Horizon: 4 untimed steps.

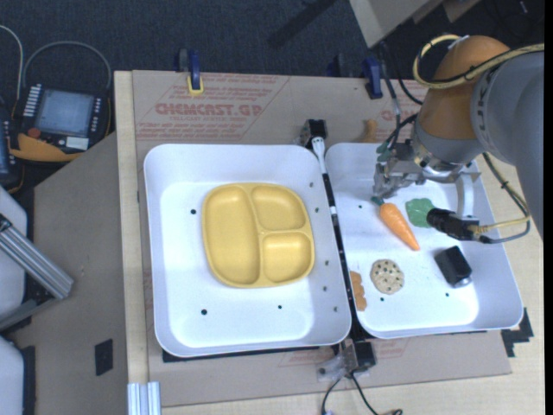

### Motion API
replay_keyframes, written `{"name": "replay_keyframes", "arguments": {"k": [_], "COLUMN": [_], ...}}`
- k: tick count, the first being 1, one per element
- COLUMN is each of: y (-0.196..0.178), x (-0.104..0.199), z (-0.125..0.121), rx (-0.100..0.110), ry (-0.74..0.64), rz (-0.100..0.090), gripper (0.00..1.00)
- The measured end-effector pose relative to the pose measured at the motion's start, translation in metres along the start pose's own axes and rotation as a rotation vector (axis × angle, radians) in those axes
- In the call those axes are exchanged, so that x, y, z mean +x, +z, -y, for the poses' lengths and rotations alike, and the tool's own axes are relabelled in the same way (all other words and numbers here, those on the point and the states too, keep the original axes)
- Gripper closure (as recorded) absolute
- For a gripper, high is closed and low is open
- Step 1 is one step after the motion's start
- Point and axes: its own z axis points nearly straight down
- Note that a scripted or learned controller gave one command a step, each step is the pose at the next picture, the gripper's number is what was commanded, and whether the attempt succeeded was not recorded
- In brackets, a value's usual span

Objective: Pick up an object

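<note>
The right bin (484,309) holds several things. An orange carrot (399,225) lies at a slant near its middle, with a small green object (419,210) just to its right. A round chocolate-chip cookie (387,276) lies nearer the front, and a black block (453,265) sits to the cookie's right. A small brown piece (357,290) rests against the bin's left wall. My gripper (388,182) hangs low over the back of this bin, just above the carrot's upper end, and nothing shows between its fingers.
The left bin (173,301) holds a yellow divided plate (257,233) in its middle. A raised ridge (331,223) separates the two bins. The arm (484,85) comes in from the right over the right bin's back corner.
</note>
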Motion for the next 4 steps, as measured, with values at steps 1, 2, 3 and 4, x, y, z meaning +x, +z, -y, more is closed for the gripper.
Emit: {"name": "replay_keyframes", "arguments": {"k": [1,2,3,4], "y": [-0.063,-0.118,-0.126,-0.129], "x": [0.003,0.003,0.054,0.100], "z": [-0.004,-0.006,-0.012,-0.016], "rx": [-0.005,-0.007,-0.002,-0.002], "ry": [-0.002,-0.002,-0.006,-0.004], "rz": [0.001,0.001,-0.001,0.000], "gripper": [1.00,1.00,1.00,1.00]}}
